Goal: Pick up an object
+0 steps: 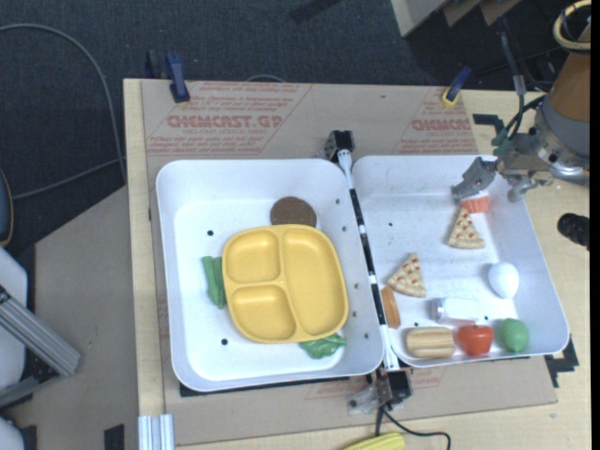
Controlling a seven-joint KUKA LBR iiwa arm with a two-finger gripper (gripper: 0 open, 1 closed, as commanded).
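While the left bin (178, 251) carries a yellow divided plate (281, 282) near its middle, the right bin (539, 251) carries the small toy foods. At its far right corner the gripper (487, 181) hangs with both fingers spread apart, holding nothing. One pizza slice (465, 229) lies just below it, another pizza slice (407, 276) near the left edge. A white egg (503, 278) sits by the right edge; a bun (429, 342), tomato (475, 338) and green ball (512, 334) line the near edge.

Your bench (234, 120) carries two white bins side by side: left bin (178, 251) toward its left edge, right bin (539, 261) toward its right.
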